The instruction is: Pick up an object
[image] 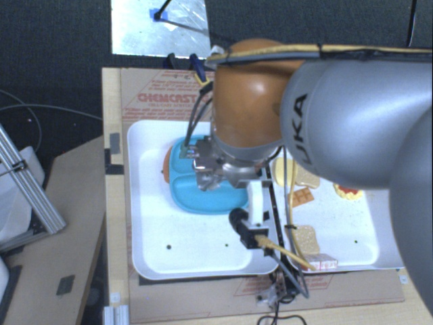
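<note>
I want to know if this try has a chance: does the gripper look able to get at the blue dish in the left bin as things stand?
Probably yes. The gripper hangs right over the blue dish in the left bin, and nothing visible lies on the part of the dish that shows. The wrist hides the far part of the dish and the fingers' contact, so a grasp is unconfirmed.

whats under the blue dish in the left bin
An orange-brown object pokes out from beneath the blue dish at its left edge. The rest is covered by the dish and the arm's wrist.
</note>
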You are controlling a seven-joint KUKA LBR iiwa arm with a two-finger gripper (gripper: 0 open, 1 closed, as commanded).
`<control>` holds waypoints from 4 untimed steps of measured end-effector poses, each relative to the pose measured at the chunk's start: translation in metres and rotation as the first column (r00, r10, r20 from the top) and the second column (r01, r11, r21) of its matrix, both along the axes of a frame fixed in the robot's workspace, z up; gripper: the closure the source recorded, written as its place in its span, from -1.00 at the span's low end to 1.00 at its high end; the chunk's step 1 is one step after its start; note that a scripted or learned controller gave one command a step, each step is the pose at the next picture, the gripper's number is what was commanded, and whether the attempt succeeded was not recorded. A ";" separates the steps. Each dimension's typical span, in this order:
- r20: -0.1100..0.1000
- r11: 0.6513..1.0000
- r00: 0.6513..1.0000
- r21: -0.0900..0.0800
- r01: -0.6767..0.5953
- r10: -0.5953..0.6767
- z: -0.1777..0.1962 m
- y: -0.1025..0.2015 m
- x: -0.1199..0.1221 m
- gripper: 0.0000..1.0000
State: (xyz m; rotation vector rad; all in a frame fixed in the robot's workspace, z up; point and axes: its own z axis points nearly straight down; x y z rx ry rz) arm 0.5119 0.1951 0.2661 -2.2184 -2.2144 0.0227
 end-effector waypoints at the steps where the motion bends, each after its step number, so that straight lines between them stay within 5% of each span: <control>1: 0.035 1.000 0.999 0.012 -0.006 0.006 0.147 0.019 0.063 1.00; 2: 0.013 1.000 1.000 0.006 -0.006 0.006 0.076 0.040 0.030 1.00; 3: 0.014 1.000 1.000 0.006 -0.002 0.002 0.103 0.008 -0.027 1.00; 4: 0.018 1.000 1.000 0.008 -0.005 0.004 0.113 0.009 -0.024 1.00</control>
